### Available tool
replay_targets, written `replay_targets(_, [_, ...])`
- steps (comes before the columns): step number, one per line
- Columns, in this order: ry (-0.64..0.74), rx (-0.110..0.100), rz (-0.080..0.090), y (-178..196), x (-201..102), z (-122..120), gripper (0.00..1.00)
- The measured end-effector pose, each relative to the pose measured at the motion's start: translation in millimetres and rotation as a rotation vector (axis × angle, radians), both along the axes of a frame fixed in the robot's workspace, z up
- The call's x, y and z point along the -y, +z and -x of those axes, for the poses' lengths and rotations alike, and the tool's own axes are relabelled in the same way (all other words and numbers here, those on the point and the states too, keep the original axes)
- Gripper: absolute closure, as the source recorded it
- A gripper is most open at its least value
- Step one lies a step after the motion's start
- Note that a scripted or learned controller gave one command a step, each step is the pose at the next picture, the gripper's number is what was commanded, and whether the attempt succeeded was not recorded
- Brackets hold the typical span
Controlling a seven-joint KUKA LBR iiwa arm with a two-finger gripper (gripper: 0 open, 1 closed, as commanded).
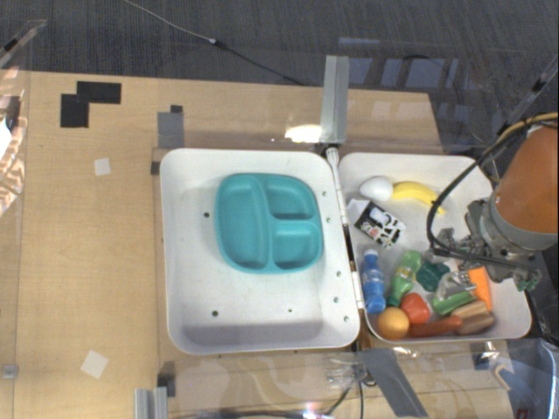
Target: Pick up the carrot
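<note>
Over the bench, the fixed camera looks down on two shallow white bins side by side. In the left bin (188,234) a teal divided plate (269,222) lies flat near the middle, one long compartment on its left and two smaller ones on its right, apart from every wall.

Inside the right bin (454,166) the things crowd toward the near edge. A white egg-shaped thing (376,188) rests at the far side, with a yellow banana (414,193) just beside it on the right. A small black-and-white carton (377,223) lies tilted below them. A blue bottle (373,280) lies along the bin's left wall. Next to it stand a green bottle-like thing (404,279) and a dark teal piece (431,275). At the near edge sit an orange fruit (394,323), a red tomato-like thing (417,306), a reddish sausage shape (435,326), a brown bread-like piece (475,321) and a green vegetable (456,302).

The carrot (480,285) lies at the right side of this bin, orange, partly covered by the arm's wrist. The arm (527,195) comes in from the right, its orange band large at the frame's edge, a black cable (445,201) looping from it across the bin. The gripper (463,260) hangs low over the pile, just beside the carrot; whether it is released or clenched cannot be told, as the metal parts blur into the clutter.
</note>
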State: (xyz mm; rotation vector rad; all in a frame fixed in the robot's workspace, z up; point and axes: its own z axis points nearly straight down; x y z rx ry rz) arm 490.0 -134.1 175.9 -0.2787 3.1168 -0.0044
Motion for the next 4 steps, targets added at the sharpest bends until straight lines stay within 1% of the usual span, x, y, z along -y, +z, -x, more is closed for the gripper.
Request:
replay_targets(1, [0.499,0.001,0.007,-80.5,36.3,-38.5,1.00])
replay_targets(2, [0.606,0.016,0.019,-80.9,73.1,-15.2,1.00])
replay_targets(3, [0.448,0.000,0.006,-26.6,68.1,-11.8,1.00])
replay_targets(4, [0.773,-0.006,0.005,-58.3,70.8,-9.8,1.00])
